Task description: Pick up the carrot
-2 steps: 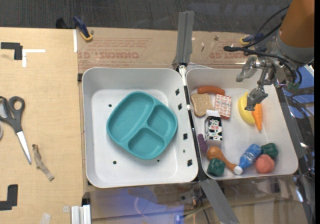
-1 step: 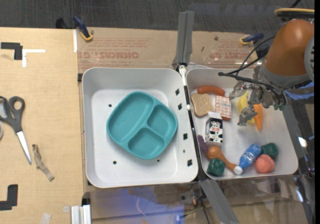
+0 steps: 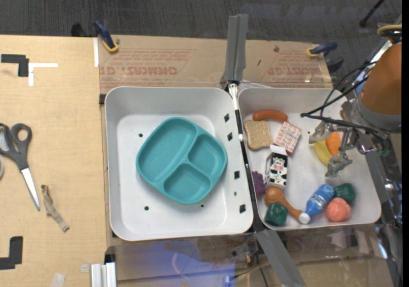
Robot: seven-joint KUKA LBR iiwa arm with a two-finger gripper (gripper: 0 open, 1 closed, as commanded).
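1. The gripper (image 3: 337, 151) hangs over the right side of the right bin (image 3: 307, 101). Its metal parts overlap, so I cannot tell whether it is open or closed.
2. The small orange piece just beneath it looks to be the carrot (image 3: 332, 141), touching a yellow piece (image 3: 321, 153) on its left.
3. A good grasp likely needs the gripper centred on the orange piece alone, then a straight descent that keeps the yellow neighbour out.
4. The carrot seems smooth, rounded moulded plastic and may slip. The bin is hard, glossy and white.
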